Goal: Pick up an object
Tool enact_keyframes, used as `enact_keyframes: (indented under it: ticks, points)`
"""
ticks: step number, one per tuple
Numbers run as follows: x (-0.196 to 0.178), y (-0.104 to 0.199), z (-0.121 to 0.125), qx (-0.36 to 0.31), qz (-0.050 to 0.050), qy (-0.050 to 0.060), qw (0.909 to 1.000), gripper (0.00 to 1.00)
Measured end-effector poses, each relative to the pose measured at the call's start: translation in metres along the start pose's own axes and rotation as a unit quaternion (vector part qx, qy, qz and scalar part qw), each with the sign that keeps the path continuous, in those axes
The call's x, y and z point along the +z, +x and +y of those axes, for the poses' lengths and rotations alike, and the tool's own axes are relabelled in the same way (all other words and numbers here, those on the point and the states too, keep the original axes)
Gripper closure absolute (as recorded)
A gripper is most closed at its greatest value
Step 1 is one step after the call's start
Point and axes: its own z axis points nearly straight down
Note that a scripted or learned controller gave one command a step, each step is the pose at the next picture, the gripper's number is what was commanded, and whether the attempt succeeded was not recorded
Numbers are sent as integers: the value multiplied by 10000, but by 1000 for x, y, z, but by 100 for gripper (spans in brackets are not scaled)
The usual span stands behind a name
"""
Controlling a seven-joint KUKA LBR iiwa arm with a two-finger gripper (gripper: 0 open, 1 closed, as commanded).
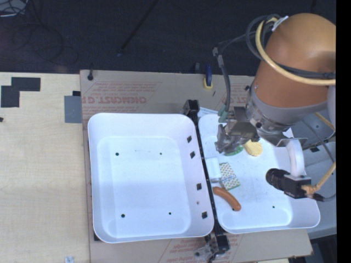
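Now the pincer (227, 143) is hanging low in the right bin (274, 223), grip state impossible to tell, and I'd be centring it squarely over the green object (235, 151) before clenching.

One cam, fixed above the desk (38, 163), looking down at a slant. Mid-range: both white bins fit w/ margin. Left bin (143, 177) sits at center frame, right bin (263, 201) at center-right, its far side partly cut by the arm (296, 59). Arm comes in from upper right and bulks large there, so it's nearer the lens than the bins. Top strip of frame is dark floor w/ cables (33, 15), so the view tilts away toward the top. Desk's pale wood fills the left side; cardboard sheet (142, 92) under the bins runs to the bottom edge. No 2nd view to overlap.
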Motion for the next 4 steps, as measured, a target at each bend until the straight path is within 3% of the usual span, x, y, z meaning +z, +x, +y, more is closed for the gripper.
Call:
enact_keyframes:
  ticks: [1, 2, 3, 4]
  points:
    - [-59, 56, -5, -6, 3, 6, 10000, 100]
    - [-177, 122, 17, -2, 11, -27, 10000, 100]
    - [-169, 123, 20, 8, -14, 38, 10000, 100]
    - [-169, 145, -5, 14, -15, 49, 10000, 100]
